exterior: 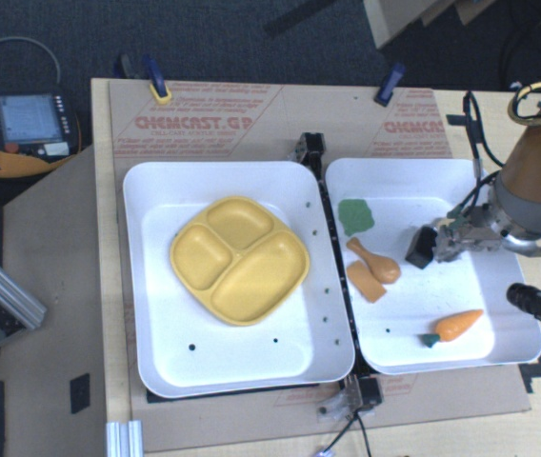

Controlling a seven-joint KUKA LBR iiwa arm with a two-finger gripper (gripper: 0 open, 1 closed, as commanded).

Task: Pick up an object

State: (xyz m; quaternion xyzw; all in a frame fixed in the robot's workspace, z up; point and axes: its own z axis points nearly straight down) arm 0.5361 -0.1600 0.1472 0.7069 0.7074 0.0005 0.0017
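Gripper [440,242] hovering over right bin [413,348] | jaws: cannot tell | nearest: toy drumstick [375,263] | advising centring over its shaft before descending

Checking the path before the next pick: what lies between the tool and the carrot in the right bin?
The stretch is bare. In the camera view, just the white floor of the right bin lies between the tool and the carrot.

A yellow divided plastic plate [240,271], farthest from the gripper [447,243], lies in a shallow white bin [151,284]. Nearer the gripper: a flat green toy leaf [355,216], a tan toy drumstick [375,264] and an orange plastic carrot [458,325] tipped green. Red lettering marks the brown cardboard sheet [204,112].
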